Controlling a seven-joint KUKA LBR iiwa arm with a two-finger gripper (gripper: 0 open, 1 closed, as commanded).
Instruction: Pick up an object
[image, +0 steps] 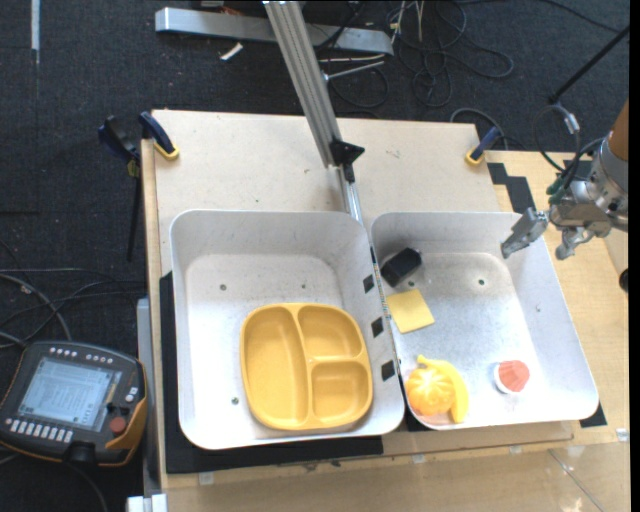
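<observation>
Approach step: grey two-finger gripper (545, 240), jaws apart and holding nothing, hovers over right white bin's (560, 330) far edge; nearest target, small black block (401, 265), needs reach left and descent.

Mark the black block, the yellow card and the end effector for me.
black block (401, 265): camera view, top face.
yellow card (411, 311): camera view, centre of the flat face.
end effector (540, 234): camera view, between its fingertips.

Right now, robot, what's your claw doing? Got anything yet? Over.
Gripper open, holding nothing, above right bin's far right rim. Black block, yellow square, orange-yellow toy, red piece untouched. Nothing blocking.
</observation>
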